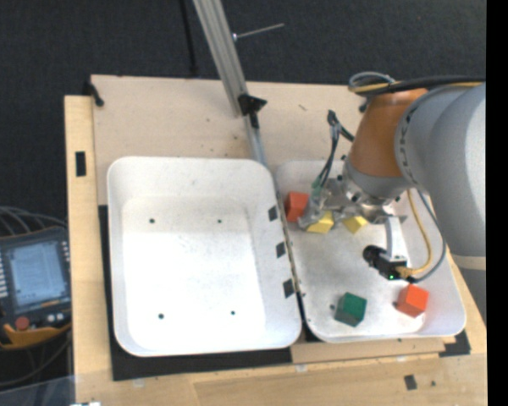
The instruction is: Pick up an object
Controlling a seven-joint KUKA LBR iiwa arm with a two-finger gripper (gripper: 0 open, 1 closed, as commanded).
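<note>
From the fixed overhead camera, we look down at a slant on a pale wooden counter (178,112) carrying two shallow white bins side by side. The left bin (195,256) shows a bare floor with a few dark dots. The right bin (440,324) holds the small blocks. The grey arm (449,167), with its orange band (385,134), reaches in from the right, and its end effector (343,210) sits low over the far end of the right bin, amid cables; we cannot tell how it is set or whether anything is in it.

Two yellow blocks lie just beside it: one yellow block (321,224) toward the divider, a second yellow block (354,223) near it on the right. An orange-red block (297,206) rests against the bin's left wall, close to the first yellow one. Well apart, at the near end, sit a green block (350,309) and an orange block (412,300).

We judge the yellow pieces the likeliest target, given where the arm stands. All the blocks look small, light and rigid, probably smooth-faced, so a grip should close squarely on two opposite flat sides, not across corners. The crowding of the three far blocks could make a clean approach harder; the green and orange ones stand freer.
</note>
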